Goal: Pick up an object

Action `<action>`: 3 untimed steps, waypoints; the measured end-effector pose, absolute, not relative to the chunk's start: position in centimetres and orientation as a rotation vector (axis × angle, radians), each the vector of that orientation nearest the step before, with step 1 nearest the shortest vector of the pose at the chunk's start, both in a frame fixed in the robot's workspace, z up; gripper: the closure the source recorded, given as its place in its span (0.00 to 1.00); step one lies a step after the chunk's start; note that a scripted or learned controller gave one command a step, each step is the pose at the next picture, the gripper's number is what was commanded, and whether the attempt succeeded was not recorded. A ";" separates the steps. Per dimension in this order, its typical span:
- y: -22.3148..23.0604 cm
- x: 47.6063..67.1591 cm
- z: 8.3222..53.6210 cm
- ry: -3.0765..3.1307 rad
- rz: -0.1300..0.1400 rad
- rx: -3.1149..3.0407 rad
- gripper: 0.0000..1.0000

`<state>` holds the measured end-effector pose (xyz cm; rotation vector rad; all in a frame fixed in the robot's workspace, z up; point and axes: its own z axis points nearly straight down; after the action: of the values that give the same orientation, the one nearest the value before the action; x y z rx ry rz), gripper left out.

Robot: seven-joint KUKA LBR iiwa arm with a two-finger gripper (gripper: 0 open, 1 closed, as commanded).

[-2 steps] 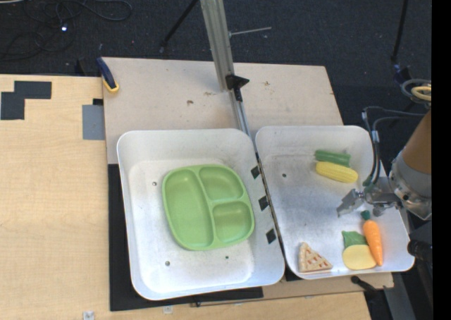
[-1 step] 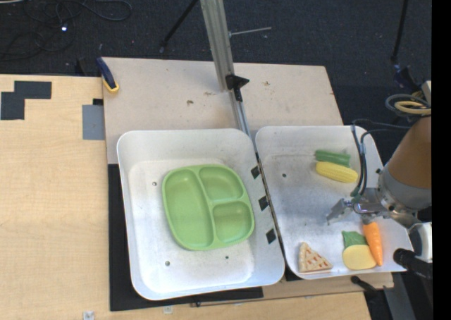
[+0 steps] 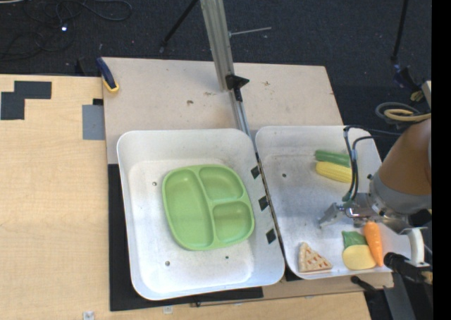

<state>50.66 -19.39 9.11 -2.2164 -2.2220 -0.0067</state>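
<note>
My gripper (image 3: 338, 218) hangs low in the right bin (image 3: 296, 149), open, with nothing between its fingers. It is over bare bin floor. A corn cob (image 3: 332, 166) with green husk lies up-left of it near the bin's far side. A pizza slice (image 3: 313, 258) lies at the front edge, below and left of the gripper. An orange carrot (image 3: 373, 241) rests just right of the gripper, beside a yellow and green piece (image 3: 357, 254). The grey arm (image 3: 405, 170) with its orange band comes in from the right.
The left bin (image 3: 141, 241) holds a green divided plate (image 3: 208, 206). A metal post (image 3: 218, 37) stands behind the bins on the board. Black clips (image 3: 262, 202) sit along the wall between the two bins.
</note>
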 end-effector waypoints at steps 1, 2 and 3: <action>-19.5 50.8 10.3 -2.221 -0.012 -2.221 1.00; -20.1 50.1 15.1 -2.220 -0.001 -2.226 1.00; -19.9 49.6 21.1 -2.225 -0.003 -2.223 1.00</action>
<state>49.56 -19.89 21.15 -2.2228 -2.2255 -0.0029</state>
